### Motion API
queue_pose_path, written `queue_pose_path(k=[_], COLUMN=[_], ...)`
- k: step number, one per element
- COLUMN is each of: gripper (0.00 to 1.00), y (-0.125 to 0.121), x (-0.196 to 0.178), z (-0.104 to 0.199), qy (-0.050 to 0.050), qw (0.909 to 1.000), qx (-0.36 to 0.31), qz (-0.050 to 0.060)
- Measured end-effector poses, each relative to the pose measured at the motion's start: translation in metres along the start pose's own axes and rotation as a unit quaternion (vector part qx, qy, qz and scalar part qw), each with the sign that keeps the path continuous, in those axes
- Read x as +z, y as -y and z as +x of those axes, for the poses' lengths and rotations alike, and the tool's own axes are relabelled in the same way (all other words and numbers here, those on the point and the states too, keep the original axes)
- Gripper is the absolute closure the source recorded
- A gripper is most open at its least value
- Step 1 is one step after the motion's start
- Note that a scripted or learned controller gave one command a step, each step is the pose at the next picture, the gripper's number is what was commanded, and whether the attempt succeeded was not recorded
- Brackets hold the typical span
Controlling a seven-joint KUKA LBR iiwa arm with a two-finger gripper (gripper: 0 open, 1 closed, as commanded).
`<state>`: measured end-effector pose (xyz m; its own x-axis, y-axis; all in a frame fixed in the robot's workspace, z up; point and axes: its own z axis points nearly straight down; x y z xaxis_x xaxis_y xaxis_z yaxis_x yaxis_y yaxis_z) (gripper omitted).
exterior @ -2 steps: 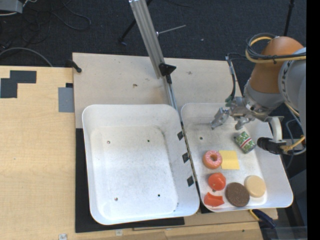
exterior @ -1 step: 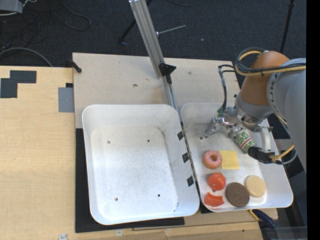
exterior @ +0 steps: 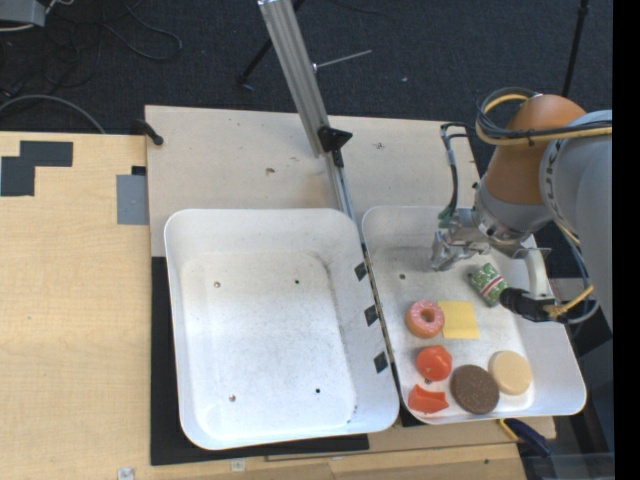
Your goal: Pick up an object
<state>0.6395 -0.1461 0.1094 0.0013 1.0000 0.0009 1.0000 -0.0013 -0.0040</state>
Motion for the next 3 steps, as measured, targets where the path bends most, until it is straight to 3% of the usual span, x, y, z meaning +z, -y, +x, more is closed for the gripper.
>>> queue_pose_path(k=[3], gripper=[1.00], y=[-0.008], x=[-0.176], z=[0.001], qy=[0.001], qw=[1.0000], qx=[-0.002], qz=[-0.004])
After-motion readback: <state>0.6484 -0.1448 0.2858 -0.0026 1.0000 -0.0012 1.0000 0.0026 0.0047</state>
